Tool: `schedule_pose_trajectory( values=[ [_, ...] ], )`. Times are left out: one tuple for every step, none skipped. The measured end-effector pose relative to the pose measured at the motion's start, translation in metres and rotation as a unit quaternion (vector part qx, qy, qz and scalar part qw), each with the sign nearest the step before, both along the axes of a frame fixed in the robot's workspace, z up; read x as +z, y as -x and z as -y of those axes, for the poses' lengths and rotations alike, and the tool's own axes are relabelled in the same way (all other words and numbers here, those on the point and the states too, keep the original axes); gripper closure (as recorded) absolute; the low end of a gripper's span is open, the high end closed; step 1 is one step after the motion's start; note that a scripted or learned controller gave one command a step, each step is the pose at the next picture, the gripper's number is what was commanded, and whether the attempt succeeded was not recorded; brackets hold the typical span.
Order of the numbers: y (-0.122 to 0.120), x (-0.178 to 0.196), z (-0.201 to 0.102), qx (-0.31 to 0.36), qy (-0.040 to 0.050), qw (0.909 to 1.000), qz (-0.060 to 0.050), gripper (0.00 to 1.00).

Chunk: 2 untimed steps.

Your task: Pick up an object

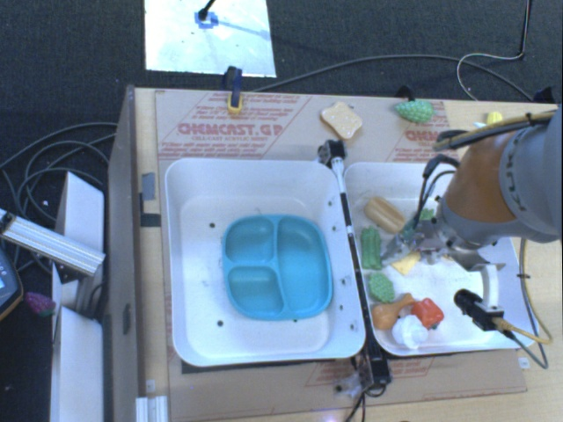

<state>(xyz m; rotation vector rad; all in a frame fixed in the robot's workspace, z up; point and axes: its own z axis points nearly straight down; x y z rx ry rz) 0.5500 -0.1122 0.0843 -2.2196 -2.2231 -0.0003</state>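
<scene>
Over the right bin (501,345), the gripper (420,238) hung by the yellow piece (405,264) at seven o'clock; I cannot tell its grip.

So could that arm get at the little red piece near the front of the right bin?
Probably yes: the red piece lies uncovered beside a white piece, and the gripper hovers in the same bin.

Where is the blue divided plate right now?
The blue divided plate lies in the left bin, near its middle, across the central divider from the toy food in the right bin.
</scene>
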Motion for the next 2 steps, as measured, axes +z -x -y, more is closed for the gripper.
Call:
schedule_pose_trajectory(
  values=[
    [-0.001, 0.011, 0.000, 0.001, 0.0001, 1.0000, 0.001, 1.00],
    [0.025, 0.101, -0.068, 0.001, -0.0003, 1.0000, 0.002, 1.00]
  ],
)
